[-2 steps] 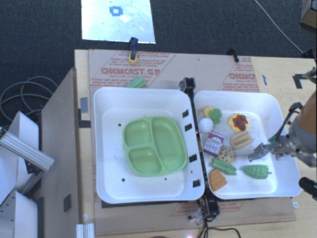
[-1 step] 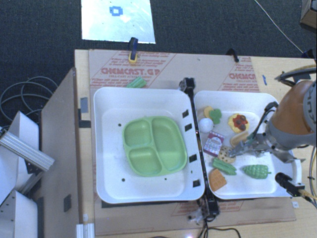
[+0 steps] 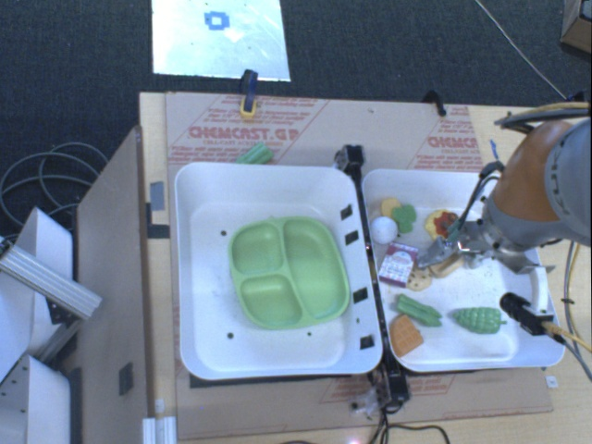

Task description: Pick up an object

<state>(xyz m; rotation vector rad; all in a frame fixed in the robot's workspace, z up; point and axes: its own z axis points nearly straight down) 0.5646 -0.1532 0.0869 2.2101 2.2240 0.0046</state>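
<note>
Grey arm (image 3: 555, 202), orange band (image 3: 532, 160)

We see two smooth, shiny white plastic bins (image 3: 277, 178). The green tray (image 3: 287, 271), far from the gripper (image 3: 442, 251), looks like soft matt plastic. Under the bins lies rough brown cardboard (image 3: 305, 123).

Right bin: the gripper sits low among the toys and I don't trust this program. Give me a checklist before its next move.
1. Gripper over the right bin: ok.
2. Object between fingers: cannot tell.
3. Neighbours clear of the gripper: not ok, pink card and cracker crowd it.
4. Green pod and green cone apart from the gripper: ok.
5. Green tray flat in the left bin: ok.
</note>
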